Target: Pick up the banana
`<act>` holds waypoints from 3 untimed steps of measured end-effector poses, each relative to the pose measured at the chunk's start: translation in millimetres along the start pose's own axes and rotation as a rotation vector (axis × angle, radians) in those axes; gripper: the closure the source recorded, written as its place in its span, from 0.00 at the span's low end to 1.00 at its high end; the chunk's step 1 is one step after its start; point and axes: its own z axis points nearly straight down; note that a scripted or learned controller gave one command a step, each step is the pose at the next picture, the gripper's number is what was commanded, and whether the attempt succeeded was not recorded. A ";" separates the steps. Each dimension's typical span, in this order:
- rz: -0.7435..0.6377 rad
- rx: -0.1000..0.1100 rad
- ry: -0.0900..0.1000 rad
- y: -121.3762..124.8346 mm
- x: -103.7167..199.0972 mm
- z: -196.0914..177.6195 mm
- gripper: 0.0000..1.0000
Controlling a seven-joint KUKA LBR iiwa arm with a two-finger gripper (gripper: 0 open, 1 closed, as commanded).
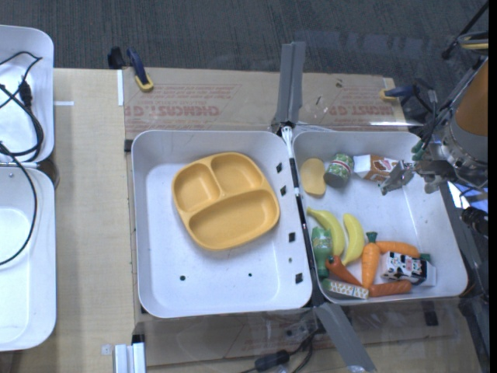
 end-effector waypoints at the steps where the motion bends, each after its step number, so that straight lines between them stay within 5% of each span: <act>1: -0.018 0.001 0.001 -42.5 60.7 99.6 0.00; 2: -0.013 -0.001 0.000 -41.8 59.3 90.5 1.00; 3: 0.175 0.000 -0.001 -4.5 146.0 4.7 1.00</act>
